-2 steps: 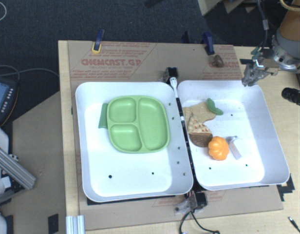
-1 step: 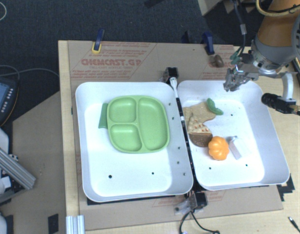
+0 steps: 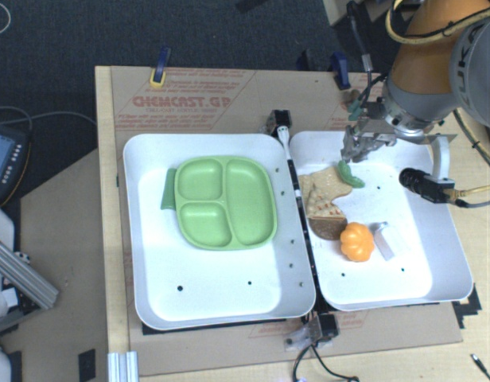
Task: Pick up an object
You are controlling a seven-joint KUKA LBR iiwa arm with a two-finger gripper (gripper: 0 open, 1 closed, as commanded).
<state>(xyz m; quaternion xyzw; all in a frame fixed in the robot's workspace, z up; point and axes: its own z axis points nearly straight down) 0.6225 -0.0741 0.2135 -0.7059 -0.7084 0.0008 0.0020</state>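
My claw [image 3: 355, 151] hangs low over the back of the right bin [image 3: 436, 281], its tips at the upper end of a small green object [image 3: 350, 173]; I cannot tell how far apart they are or whether they grip it. The green object lies against a tan, bread-like piece [image 3: 323, 193]. In front of that sit a brown wedge [image 3: 328, 226], an orange pumpkin-shaped toy [image 3: 357, 242] and a small grey block [image 3: 382, 239]. The left bin [image 3: 149, 277] holds a green divided tray [image 3: 225, 201]. Both bins rest on the desk [image 3: 118, 213].
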